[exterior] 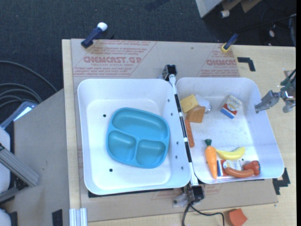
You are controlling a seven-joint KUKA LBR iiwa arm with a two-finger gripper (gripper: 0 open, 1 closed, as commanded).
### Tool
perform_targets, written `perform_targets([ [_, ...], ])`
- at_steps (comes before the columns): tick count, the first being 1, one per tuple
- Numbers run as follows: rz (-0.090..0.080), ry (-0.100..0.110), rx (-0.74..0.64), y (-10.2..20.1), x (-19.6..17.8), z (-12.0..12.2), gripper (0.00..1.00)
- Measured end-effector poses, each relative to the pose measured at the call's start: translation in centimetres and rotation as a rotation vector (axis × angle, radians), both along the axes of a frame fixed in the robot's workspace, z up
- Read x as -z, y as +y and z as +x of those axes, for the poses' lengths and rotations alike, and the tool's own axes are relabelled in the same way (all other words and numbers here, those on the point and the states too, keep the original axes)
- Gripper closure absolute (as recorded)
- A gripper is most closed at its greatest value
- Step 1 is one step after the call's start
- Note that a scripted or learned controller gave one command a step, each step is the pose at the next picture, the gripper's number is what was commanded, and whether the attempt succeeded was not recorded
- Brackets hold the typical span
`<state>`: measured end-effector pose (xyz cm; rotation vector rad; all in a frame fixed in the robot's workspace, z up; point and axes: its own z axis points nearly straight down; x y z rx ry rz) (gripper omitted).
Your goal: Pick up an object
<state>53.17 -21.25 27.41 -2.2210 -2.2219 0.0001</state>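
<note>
Gripper [275,99] sits at the right edge of the view, over the outer rim of the right bin [270,131], above and clear of the contents; nothing lies between its fingers, and how wide they stand cannot be told from this angle, so no grasp to record. Nearest candidate is the small red-and-white carton [230,107], lying tilted on the bin floor, apart from the rest. Further in, against the divider: a yellow cheese wedge [188,102] touching a brown bread slice [196,114], with a thin orange stick [189,133] lying along the wall. Front corner is crowded: carrot [211,159], banana [230,152], sausage [238,173] and tomato [254,165] touch or nearly touch. Left bin [89,126] holds only the blue divided plate [137,137]. Risks, as I judge them: a descent near the bin wall could strike the rim; the tilted carton may slide or tip away as the fingers close; in the front cluster the fingers may land on two items at once and pinch neither; the stick against the divider leaves no room for a finger on its far side.
</note>
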Motion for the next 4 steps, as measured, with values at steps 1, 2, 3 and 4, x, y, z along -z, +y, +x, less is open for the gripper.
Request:
perform_targets([
  [1,0.001,0.003,0.001,3.1,17.8,-2.4,0.0],
  [2,0.002,0.003,-0.001,10.5,19.0,-1.4,0.0],
  [3,-0.001,-0.002,0.0,12.1,18.9,-5.2,0.0],
  [4,-0.001,-0.003,0.001,12.1,18.0,-5.2,1.0],
])
